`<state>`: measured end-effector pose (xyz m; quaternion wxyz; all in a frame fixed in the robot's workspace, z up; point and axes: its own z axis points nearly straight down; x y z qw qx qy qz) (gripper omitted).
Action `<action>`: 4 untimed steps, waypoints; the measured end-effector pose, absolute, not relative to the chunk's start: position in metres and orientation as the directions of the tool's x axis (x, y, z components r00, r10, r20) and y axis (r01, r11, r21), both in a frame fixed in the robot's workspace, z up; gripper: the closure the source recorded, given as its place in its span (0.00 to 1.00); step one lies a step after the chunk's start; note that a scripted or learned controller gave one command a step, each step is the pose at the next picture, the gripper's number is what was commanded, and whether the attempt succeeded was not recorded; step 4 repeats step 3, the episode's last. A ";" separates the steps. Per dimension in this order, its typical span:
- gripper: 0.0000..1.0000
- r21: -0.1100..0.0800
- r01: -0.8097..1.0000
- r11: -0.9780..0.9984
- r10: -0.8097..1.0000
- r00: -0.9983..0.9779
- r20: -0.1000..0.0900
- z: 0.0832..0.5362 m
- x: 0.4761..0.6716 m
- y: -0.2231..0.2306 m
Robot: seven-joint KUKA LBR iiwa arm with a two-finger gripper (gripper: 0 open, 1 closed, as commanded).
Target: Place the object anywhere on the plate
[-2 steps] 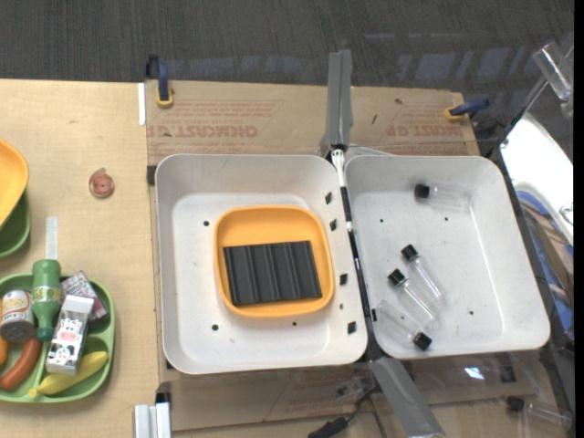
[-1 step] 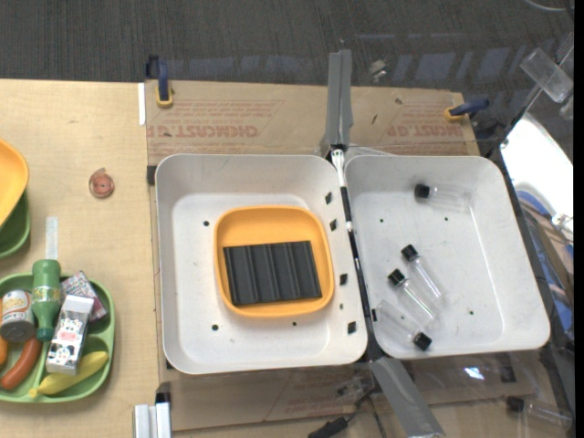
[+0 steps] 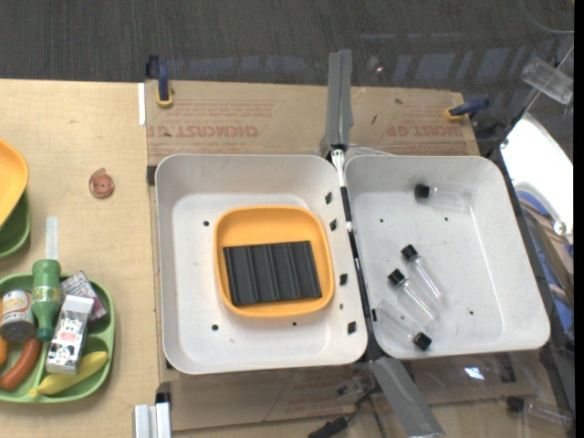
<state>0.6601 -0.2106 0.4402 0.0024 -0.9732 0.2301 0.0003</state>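
Gripper out of frame, jaw state unknown. Take one vial [image 3: 420, 271], prob. clear plastic, to orange plate [image 3: 273, 224], approaching vertically.

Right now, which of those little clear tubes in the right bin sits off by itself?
The vial near the bin's far wall, black cap pointing left. The other three lie clustered together toward the near side of the right bin.

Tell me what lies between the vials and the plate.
The two bins' adjoining walls stand between the vials in the right bin and the plate in the left bin. Nothing else visible blocks the way.
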 end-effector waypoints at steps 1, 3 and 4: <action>1.00 -0.006 -0.226 -0.974 -0.226 0.974 -0.001 0.440 0.660 -0.212; 1.00 -0.006 -0.194 -0.981 -0.194 0.981 0.003 0.442 0.661 -0.218; 1.00 -0.006 -0.194 -0.981 -0.194 0.981 0.003 0.442 0.661 -0.218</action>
